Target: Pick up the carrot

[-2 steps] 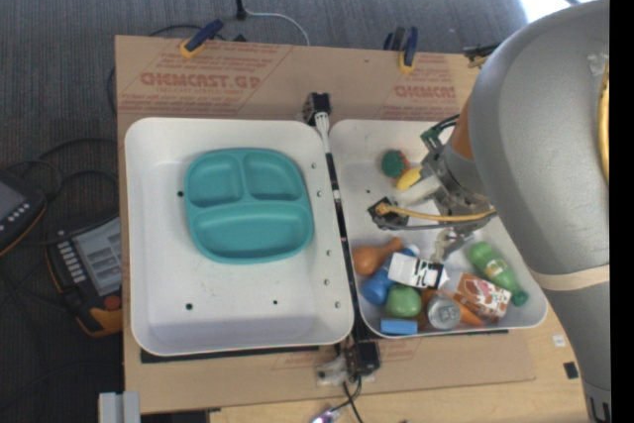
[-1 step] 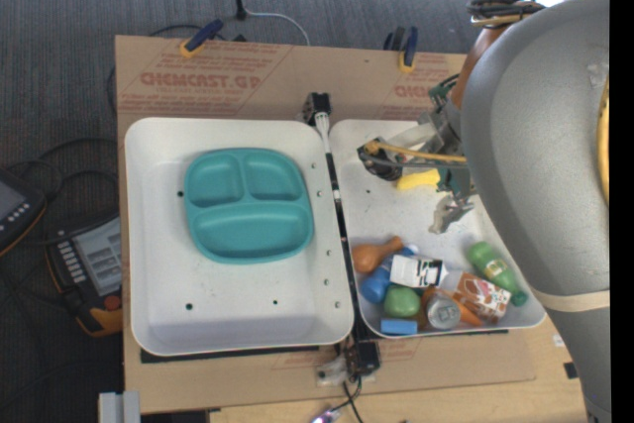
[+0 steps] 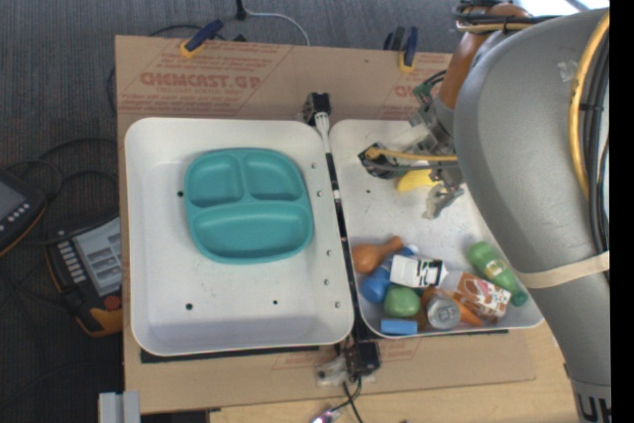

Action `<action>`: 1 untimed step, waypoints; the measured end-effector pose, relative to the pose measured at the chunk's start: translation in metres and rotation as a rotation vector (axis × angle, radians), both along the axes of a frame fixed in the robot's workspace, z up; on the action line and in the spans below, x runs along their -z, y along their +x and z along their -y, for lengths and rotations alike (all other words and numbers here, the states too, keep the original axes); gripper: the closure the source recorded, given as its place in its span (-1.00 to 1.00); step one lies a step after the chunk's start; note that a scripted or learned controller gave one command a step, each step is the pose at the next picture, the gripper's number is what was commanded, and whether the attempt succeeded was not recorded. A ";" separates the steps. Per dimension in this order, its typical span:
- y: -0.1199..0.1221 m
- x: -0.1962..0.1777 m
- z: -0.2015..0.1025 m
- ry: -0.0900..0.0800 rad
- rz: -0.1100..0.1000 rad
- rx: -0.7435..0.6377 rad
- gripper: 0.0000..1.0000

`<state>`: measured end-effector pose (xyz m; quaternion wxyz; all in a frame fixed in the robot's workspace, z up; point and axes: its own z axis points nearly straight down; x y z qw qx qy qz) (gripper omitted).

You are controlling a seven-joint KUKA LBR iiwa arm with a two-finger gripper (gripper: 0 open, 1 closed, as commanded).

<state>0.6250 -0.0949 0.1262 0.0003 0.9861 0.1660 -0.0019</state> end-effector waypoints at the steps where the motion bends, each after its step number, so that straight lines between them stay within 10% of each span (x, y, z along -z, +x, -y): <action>1: -0.046 0.023 0.000 0.002 -0.002 0.027 -1.00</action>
